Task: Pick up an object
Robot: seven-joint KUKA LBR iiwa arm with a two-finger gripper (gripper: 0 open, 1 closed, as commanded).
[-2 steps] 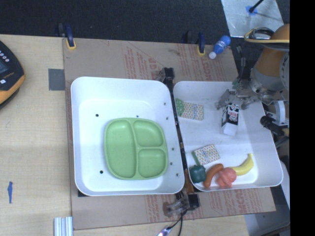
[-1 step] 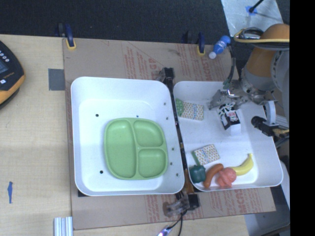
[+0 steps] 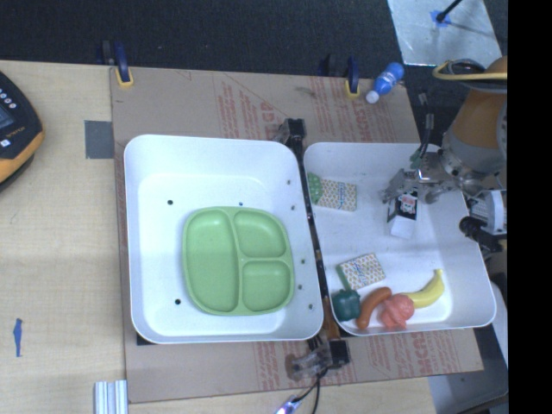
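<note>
A: What is seen on the surface away from the two bins?

B: A brown sheet of cardboard is laid under both bins, and it is pinned at its far edge by blue clamps. A yellow and black device is cut off by the left edge.

A: And nearer the middle?

B: A grey square of tape is stuck just left of the cardboard. A blue and white bottle is lying beyond the far edge, near the right-hand clamp.
</note>
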